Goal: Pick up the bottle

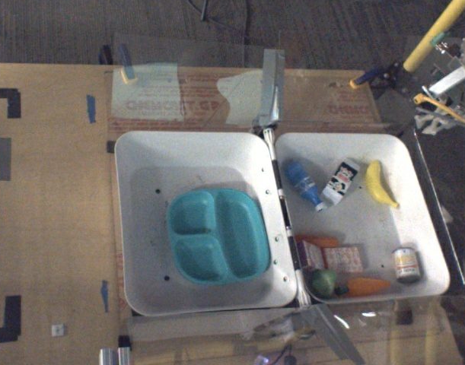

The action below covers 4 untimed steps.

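Observation:
The blue bottle [303, 183] lies on its side in the upper left of the right bin [426, 204], close to the divider, with its cap end pointing down and to the right. My gripper [445, 90] sits at the view's top right edge, beyond the far right corner of that bin and well away from the bottle. Nothing is seen held in it.
Just right of the bottle lies a small white carton [340, 182], then a banana [380, 183]. Along the right bin's near side are a red-and-white box [335, 257], a green fruit [323, 282], a carrot [367, 286] and a tin can [406, 265]. A teal divided plate [217, 234] rests in the left bin [141, 173].

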Available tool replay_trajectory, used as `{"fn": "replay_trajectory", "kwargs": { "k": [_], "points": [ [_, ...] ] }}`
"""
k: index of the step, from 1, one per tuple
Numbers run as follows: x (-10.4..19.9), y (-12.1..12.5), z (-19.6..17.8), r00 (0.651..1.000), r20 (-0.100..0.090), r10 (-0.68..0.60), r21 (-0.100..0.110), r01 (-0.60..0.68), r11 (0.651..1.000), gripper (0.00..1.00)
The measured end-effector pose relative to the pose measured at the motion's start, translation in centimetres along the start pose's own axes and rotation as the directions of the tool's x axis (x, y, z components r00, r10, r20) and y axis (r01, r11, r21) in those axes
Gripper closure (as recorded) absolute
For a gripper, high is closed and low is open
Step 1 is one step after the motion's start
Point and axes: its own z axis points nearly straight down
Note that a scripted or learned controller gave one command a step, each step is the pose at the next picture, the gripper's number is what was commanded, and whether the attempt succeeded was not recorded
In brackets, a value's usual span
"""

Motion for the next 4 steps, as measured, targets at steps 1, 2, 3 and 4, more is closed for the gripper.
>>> {"fn": "replay_trajectory", "kwargs": {
  "k": [1, 2, 3, 4],
  "points": [
    [-3.2, -1.6, -2.3, 0.979, 0.003, 0.204, 0.006, -0.204, 0.979, 1.00],
    [-8.9, -6.4, -3.3, 0.955, 0.003, 0.297, 0.005, -0.297, 0.955, 1.00],
    [-8.0, -11.7, -4.4, 0.928, 0.004, 0.372, 0.005, -0.372, 0.928, 1.00],
    [-6.9, -16.8, -4.6, 0.921, 0.004, 0.391, 0.005, -0.391, 0.921, 1.00]
  ]
}}
